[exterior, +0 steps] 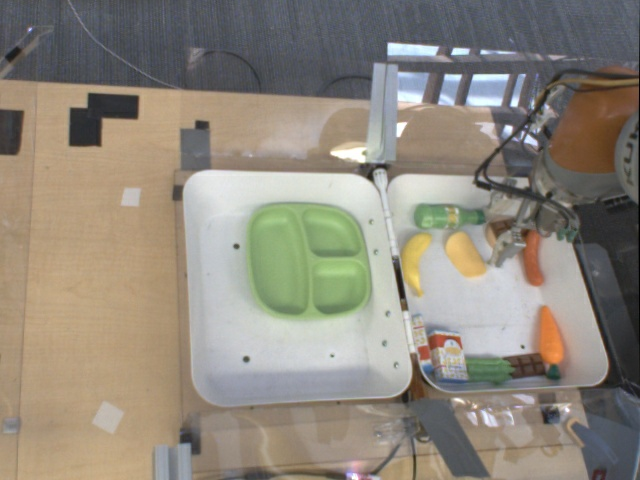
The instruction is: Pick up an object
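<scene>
Claw [507, 245] low in right bin [590, 313] between lemon [465, 254] and sausage [533, 258], lining up a grab; finger state unclear.

**Items lying in the right bin**

I see a green bottle [449, 216] on its side at the bin's 12 o'clock, a banana [414, 261] and a yellow lemon-like piece [465, 254] just below it. A red sausage [534, 258] lies at 2 o'clock, a carrot [551, 336] at 4. At 6 o'clock sit a small carton [447, 356] and a green vegetable [488, 370].
</scene>
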